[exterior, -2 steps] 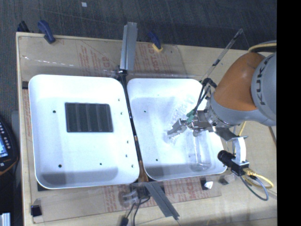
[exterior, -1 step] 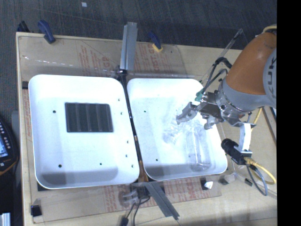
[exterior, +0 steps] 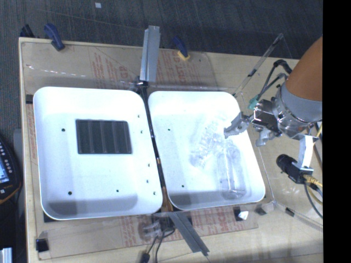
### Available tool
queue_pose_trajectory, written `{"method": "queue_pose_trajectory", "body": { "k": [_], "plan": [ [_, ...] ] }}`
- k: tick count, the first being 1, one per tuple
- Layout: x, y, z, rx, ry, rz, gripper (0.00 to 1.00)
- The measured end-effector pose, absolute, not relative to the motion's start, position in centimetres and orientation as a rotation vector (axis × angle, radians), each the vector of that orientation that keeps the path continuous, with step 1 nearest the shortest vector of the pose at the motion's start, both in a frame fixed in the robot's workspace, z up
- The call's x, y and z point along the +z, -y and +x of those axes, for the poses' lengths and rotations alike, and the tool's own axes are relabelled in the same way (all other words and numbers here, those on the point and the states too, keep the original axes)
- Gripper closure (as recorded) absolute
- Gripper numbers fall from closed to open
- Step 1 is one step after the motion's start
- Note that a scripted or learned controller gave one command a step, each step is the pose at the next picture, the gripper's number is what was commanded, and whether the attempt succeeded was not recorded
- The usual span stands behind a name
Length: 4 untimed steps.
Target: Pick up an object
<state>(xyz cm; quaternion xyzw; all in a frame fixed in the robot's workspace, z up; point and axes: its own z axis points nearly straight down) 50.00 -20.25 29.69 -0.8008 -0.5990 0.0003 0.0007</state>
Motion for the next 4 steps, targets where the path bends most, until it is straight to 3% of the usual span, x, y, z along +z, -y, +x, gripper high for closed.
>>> {"method": "queue_pose_trajectory", "body": {
  "k": [2, 3, 4],
  "plan": [
    [31.1, 20.6, 47.8, 0.004, 2.067, -2.36, 0.0],
    [32.1, 20.5, 47.9, 0.005, 2.076, -2.351, 1.0],
    [34.3, 13.3, 47.8, -0.001, 1.557, -2.731, 1.0]
  ]
}}
